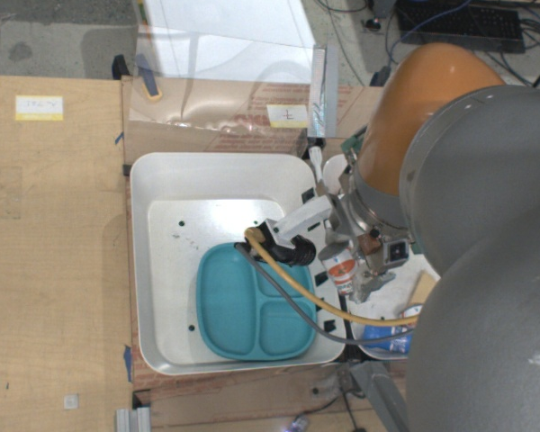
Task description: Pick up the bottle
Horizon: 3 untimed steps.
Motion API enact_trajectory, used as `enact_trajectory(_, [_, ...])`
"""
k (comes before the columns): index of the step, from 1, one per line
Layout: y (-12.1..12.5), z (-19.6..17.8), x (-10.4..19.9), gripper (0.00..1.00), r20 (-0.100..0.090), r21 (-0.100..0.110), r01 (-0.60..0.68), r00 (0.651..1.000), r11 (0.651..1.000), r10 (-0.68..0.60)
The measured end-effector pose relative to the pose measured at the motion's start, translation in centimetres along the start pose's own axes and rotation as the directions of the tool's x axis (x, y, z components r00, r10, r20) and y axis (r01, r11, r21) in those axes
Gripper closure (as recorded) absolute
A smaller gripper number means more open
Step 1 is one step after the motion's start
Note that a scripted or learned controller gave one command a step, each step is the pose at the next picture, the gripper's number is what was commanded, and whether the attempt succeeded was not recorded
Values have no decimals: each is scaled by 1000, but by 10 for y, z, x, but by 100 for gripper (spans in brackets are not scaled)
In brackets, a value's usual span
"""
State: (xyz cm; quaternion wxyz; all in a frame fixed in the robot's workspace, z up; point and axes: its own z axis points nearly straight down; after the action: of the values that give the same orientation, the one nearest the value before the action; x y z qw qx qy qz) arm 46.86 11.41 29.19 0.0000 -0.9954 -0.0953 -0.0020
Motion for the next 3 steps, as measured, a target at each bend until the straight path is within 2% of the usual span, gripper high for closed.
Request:
enact_trajectory(1, [1,-10,1,100,-1,0,-3,1000,1000,3])
enact_trajectory(2, [-24,-60,25,100,1,-1,5,1000,1000,-5])
enact_trajectory(3, [20,5,7,100,7,1,12,1000,1000,-12])
